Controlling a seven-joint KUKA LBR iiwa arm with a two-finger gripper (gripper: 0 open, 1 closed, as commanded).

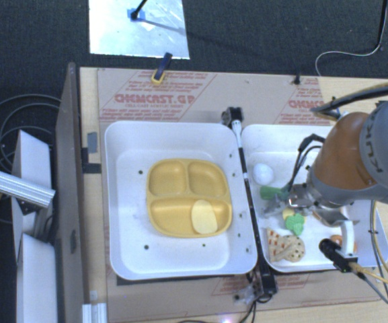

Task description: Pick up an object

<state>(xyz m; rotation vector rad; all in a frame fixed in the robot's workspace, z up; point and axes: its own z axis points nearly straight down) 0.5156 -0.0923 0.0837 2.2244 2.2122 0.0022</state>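
My gripper point(284, 206) hangs low over the middle of the right bin point(278, 143), under the arm's orange band point(341, 155). Right below it lie a green piece point(272, 193) and a yellow-green piece point(294, 222). A white ball point(263, 173) rests near the bin's left wall. A grilled sandwich-like toy point(286, 247) lies at the bin's front. An orange and white item point(346, 237) sits to the right of it. The arm hides the fingertips.
The left bin point(123, 180) holds a yellow divided plate point(188, 197) with a pale yellow oval point(204, 217) in its front compartment. A black clamp strip point(245, 180) runs between the bins. Cables trail at the bench's right front.
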